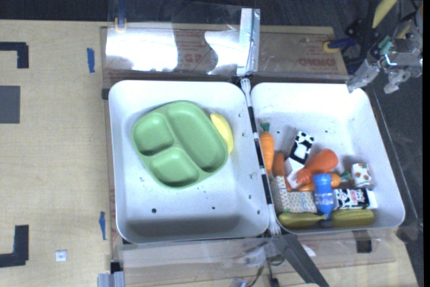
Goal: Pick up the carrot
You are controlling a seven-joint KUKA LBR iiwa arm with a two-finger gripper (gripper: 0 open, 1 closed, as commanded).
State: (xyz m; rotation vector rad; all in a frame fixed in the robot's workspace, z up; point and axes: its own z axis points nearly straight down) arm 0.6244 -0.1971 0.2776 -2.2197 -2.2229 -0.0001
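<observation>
The carrot (267, 150) is orange with a small green top. It lies lengthwise in the right bin (322, 104), tight against that bin's left wall, green end toward the back. My gripper (378, 69) hangs outside the right bin's back right corner, well away from the carrot and above the bench edge. It is small and partly cut off against dark clutter.
Beside the carrot lie a cow-patterned block (302, 145), an orange drumstick toy (317, 165), a blue bottle (323, 192) and a long green pickle (326, 218). The left bin (134, 205) holds a green divided plate (179, 142) and a yellow piece (224, 130).
</observation>
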